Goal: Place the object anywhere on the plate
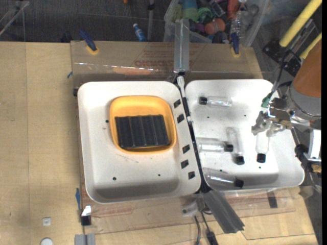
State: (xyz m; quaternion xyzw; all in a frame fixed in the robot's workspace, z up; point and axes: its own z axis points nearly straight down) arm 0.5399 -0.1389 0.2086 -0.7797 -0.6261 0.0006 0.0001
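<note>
while the bench spread wide under both bins, the left bin held an orange plate with a dark ribbed block lying on it. the right bin held several clear vials with black caps: one vial near the back, one by the divider, one at the middle, one to the right, and one at the front wall. the arm came in from the right, over the right bin's right side. the gripper hung above that side, its fingers pointing down toward the bin floor. the right-hand vial lay just below the fingertips, upright in the view, cap toward the front. whether the fingers touched it or had closed on it, i could not tell. no vial lay on the plate.
</note>
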